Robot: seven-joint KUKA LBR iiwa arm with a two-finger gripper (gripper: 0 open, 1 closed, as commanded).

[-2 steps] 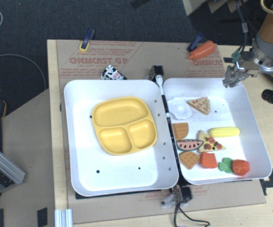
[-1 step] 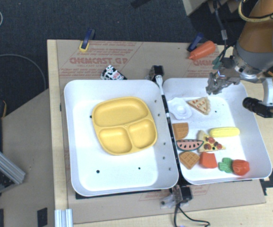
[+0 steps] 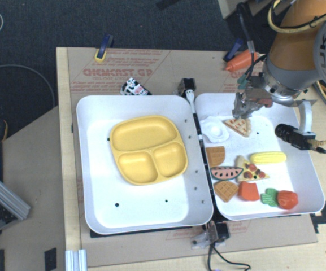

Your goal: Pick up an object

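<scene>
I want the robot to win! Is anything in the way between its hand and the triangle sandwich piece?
Nothing visible blocks it. The hand hangs right above the triangle sandwich piece in the right bin. The white egg lies beside it, to the left.

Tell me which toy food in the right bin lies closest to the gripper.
The triangular sandwich wedge, tan with a red edge. It lies directly under the gripper at the bin's far end; the fried egg sits further left, and the other foods lie nearer the camera.

obj: toast wedge [image 3: 239,127] | tan, red edge | flat (upper part, right bin) | just under the fingers [image 3: 243,113]
</scene>
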